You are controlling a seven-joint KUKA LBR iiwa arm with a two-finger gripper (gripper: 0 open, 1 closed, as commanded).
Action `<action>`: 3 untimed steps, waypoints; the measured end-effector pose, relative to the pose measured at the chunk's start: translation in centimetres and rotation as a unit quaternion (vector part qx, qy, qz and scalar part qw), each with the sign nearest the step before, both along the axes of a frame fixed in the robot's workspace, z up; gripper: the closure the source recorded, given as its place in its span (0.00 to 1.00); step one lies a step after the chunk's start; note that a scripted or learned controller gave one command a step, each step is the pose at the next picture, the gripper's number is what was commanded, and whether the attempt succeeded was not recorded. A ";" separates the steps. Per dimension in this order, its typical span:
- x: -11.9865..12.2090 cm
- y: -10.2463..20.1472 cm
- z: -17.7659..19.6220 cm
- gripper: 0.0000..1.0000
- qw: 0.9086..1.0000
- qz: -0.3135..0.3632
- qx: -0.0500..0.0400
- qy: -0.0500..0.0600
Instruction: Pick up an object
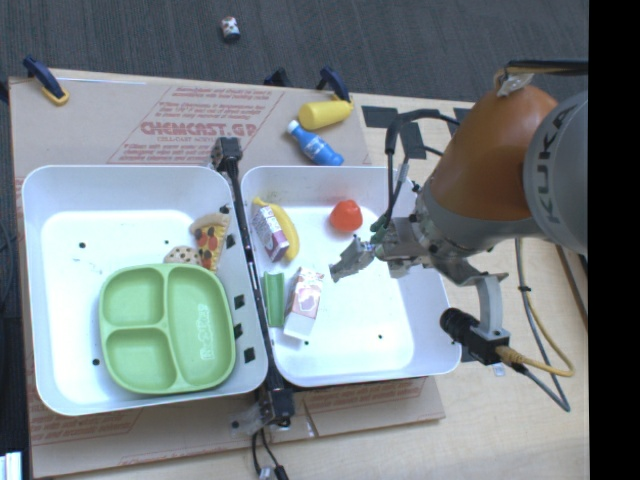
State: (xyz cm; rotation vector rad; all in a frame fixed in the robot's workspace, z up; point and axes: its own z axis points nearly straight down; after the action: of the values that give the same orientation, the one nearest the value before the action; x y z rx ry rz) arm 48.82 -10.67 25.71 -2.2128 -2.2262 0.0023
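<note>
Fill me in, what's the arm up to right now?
The KUKA arm reaches in over the right bin, with its gripper hovering above bare floor between the red ball and the small carton. Nothing sits between its fingers. A banana, a wrapped snack and a green stick lie along that bin's left side. The left bin holds a green divided plate and a pizza slice toy.

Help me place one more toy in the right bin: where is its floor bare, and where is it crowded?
Bare floor: the right bin's near-right part, between the carton and the right wall, below the gripper. Crowded: the left side along the divider, with banana, carton and a green stick. The red ball sits at the far middle.
</note>
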 end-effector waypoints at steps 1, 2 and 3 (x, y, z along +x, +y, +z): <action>-1.1 -3.7 -14.6 0.00 1.000 0.000 0.000 -0.001; -1.2 -10.5 -16.6 0.00 1.000 -0.001 0.000 0.000; -1.2 -10.4 -15.6 1.00 1.000 0.002 0.000 0.001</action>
State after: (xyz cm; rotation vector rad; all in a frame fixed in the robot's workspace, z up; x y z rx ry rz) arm 47.63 -21.05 10.14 -2.2059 -2.2301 0.0037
